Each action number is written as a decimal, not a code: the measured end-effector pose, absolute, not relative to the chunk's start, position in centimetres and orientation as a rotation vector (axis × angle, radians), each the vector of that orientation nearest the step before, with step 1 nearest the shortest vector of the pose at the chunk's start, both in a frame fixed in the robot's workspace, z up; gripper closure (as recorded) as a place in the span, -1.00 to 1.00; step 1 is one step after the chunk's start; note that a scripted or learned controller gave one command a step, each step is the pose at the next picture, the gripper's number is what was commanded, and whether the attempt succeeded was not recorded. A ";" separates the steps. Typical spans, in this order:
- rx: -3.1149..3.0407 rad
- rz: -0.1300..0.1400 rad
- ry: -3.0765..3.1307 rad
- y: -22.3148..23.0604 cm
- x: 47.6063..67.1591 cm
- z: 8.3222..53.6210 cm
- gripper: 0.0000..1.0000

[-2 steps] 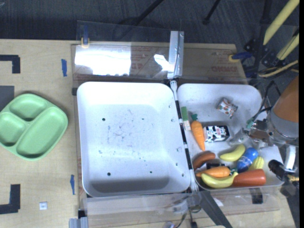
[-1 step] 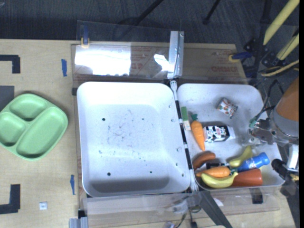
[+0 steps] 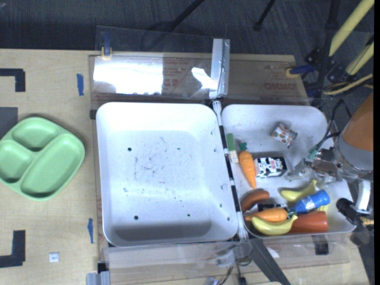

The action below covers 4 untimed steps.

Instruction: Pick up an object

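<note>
Camera view, from above the surface (image 3: pixel 47 230): two shallow white bins sit side by side, the left bin (image 3: pixel 159 171) showing a bare, scuffed floor, the right bin (image 3: pixel 261 114) holding a clutter of toy food. A carrot (image 3: pixel 247 167) lies along the right bin's left wall, beside a small black-and-white carton (image 3: pixel 270 166). Near the front wall, a brown sausage (image 3: pixel 255 198), two bananas (image 3: pixel 274 223), a blue bottle (image 3: pixel 310 202) and a red pepper (image 3: pixel 309 221) crowd together, touching. A small crumpled can (image 3: pixel 284 134) lies apart, toward the back. The grey arm with its orange band (image 3: pixel 361 130) reaches in from the right, its hand (image 3: pixel 313 164) low over the bin's right side, just above the bananas and bottle; whether the hand is open or closed cannot be told, and nothing is visibly held. A green divided plate (image 3: pixel 39 157) rests on the surface well to the left.
</note>
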State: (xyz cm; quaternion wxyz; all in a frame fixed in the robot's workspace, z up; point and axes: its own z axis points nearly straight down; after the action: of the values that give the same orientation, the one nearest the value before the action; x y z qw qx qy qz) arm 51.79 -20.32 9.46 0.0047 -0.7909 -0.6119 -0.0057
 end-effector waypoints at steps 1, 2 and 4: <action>-2.347 -0.021 -2.070 -20.6 51.5 9.0 -1.00; -2.324 -0.020 -2.105 -20.5 54.2 8.9 -1.00; -2.105 -0.013 -2.369 -14.0 62.9 11.1 -1.00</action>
State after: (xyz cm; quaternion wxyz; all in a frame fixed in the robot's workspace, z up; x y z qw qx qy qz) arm 62.92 -14.00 11.14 -0.0135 -0.6642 -0.7475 -0.0040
